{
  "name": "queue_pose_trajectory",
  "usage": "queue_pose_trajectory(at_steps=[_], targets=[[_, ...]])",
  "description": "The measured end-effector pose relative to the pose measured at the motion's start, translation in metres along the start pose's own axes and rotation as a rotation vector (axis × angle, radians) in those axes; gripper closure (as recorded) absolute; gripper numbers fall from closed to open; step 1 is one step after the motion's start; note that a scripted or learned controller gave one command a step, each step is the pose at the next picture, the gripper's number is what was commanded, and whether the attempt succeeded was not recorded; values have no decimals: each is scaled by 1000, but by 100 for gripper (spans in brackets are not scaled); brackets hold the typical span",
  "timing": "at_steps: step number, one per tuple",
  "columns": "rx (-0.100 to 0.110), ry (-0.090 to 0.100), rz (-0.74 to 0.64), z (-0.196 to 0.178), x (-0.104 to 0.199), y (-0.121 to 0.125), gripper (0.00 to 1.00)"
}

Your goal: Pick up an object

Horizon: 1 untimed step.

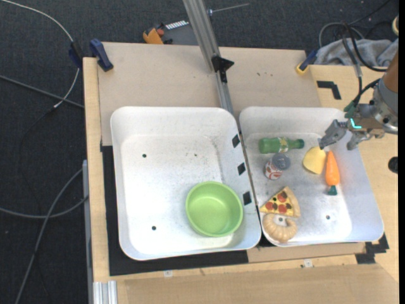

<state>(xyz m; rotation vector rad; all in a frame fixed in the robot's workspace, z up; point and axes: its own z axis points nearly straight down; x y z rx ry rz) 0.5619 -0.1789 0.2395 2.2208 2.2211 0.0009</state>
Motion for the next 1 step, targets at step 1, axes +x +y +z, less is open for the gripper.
queue_pose_trajectory(at_steps=[1], targets=[[0,0,0,0,0,0,0]])
